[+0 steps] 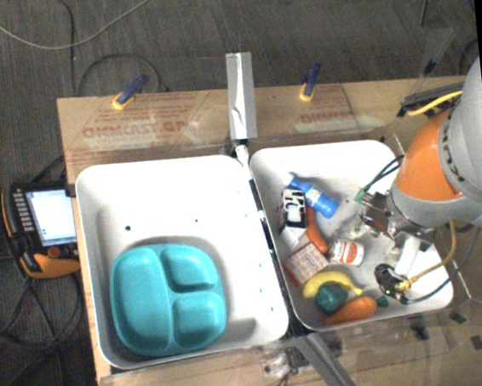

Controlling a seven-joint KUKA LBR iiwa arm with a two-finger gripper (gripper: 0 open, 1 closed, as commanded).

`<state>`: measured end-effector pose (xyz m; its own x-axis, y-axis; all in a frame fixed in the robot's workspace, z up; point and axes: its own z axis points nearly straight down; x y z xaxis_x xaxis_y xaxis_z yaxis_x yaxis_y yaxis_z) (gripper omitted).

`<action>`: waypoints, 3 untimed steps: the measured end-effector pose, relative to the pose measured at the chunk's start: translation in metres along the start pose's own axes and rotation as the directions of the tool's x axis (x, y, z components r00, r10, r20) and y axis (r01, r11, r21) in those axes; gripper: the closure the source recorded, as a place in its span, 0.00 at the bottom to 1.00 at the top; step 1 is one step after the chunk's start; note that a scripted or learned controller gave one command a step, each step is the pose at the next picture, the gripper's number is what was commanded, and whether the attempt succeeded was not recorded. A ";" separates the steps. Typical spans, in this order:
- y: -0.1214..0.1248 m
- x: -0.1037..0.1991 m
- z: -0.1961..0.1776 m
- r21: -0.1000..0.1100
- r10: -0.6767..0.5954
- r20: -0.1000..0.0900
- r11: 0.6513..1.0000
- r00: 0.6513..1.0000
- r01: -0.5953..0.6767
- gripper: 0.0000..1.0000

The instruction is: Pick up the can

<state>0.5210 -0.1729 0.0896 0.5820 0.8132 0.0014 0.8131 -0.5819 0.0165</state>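
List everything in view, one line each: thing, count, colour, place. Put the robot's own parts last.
divided plate: 1, teal, three compartments, in the left bin
left bin: 1, white, left half of the bench
right bin: 1, white, right half of the bench
can: 1, white and red, lying mid right bin, by the gripper
bottle: 1, blue and white, upper part of the right bin
toy banana: 1, yellow, lower right bin
toy carrot: 1, orange, at the right bin's lower edge
green toy: 1, dark green, between banana and carrot
flat packet: 1, red and white, left of the can
clamps: 2, blue and yellow, on the cardboard behind the bins
handheld pendant: 1, orange and black, left of the bench
arm: 1, grey and orange, over the right bin
gripper: 1, dark, low above the right bin
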 end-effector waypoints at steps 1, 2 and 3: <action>-0.001 -0.001 -0.006 0.009 -0.001 0.002 1.000 1.000 0.001 1.00; 0.069 0.007 -0.058 0.021 0.251 0.015 0.968 0.968 -0.251 1.00; 0.069 0.007 -0.058 0.022 0.250 0.014 0.968 0.968 -0.251 0.00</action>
<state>0.5803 -0.2065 0.1485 0.7671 0.6414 -0.0089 0.6414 -0.7672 -0.0065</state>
